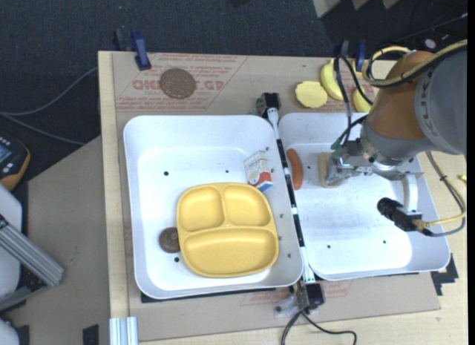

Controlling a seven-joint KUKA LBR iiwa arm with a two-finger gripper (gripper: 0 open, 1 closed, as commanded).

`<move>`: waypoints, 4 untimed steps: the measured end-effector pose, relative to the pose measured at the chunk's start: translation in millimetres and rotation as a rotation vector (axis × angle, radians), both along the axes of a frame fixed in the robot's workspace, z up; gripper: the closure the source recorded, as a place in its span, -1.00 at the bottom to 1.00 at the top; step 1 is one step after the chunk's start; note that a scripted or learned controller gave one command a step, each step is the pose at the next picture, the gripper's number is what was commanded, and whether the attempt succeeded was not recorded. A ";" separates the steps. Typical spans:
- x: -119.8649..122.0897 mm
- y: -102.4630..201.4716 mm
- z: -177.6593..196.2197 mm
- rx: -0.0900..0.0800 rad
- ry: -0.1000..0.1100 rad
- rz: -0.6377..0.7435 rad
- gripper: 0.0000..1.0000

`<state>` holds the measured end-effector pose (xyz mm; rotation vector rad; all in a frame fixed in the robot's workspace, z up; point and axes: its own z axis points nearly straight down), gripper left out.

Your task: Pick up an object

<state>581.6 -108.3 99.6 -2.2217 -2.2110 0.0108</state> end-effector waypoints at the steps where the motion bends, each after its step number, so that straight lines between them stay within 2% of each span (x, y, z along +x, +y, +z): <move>1: 3.2 2.9 15.9 0.000 -0.011 0.004 1.00; 2: -40.5 17.1 -16.7 0.002 -0.004 0.003 1.00; 3: 15.2 -63.7 33.9 -0.007 -0.020 0.001 1.00; 4: 3.0 -22.6 5.7 0.003 -0.005 0.008 1.00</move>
